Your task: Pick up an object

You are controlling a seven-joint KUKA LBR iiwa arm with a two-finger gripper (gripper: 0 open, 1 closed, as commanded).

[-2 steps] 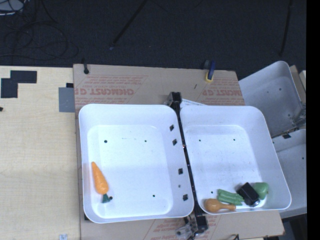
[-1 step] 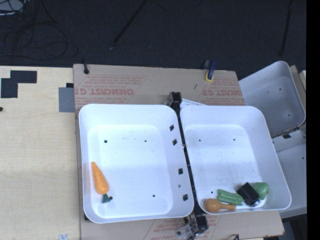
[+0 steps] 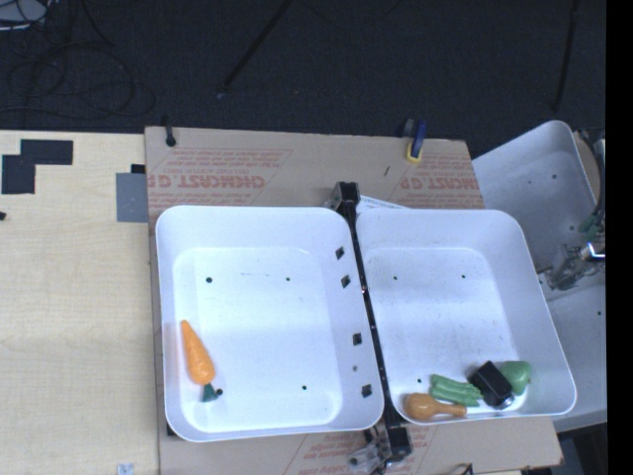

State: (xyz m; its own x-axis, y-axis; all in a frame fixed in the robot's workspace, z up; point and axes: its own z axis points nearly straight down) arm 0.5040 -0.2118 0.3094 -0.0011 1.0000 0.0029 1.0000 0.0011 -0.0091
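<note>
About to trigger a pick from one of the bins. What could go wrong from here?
1. The black object, green pieces and orange-tan piece crowd the right bin's near corner; a grasp may hit the wall or catch two.
2. The carrot lies close to the left bin's side wall, leaving little finger room.

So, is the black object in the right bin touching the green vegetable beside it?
Touching. The camera view shows the black object lying over the green vegetable, their outlines overlapping with no white bin floor between them.
</note>
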